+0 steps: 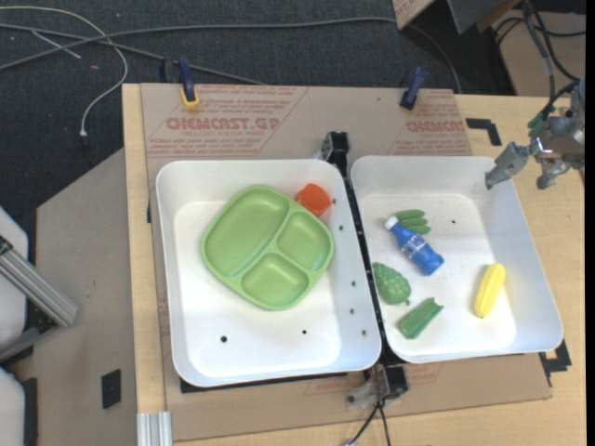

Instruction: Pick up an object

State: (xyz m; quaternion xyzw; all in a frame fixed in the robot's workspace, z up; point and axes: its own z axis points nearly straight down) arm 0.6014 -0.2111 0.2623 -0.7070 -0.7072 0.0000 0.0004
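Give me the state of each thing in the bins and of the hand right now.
green plate: flat, left bin
orange piece: against plate's rim
blue bottle: lying down, right bin
yellow corn: lying down
hand: above right bin's far corner, holding nothing

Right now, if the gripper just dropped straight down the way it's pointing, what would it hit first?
Probably the far right rim of the right bin, or bare bin floor just inside it. The gripper hangs above that corner; the yellow corn lies well nearer the camera. Depth is uncertain.

Dark carpet floor (279, 26), loose white cables (88, 49), cardboard-topped bench (307, 119)
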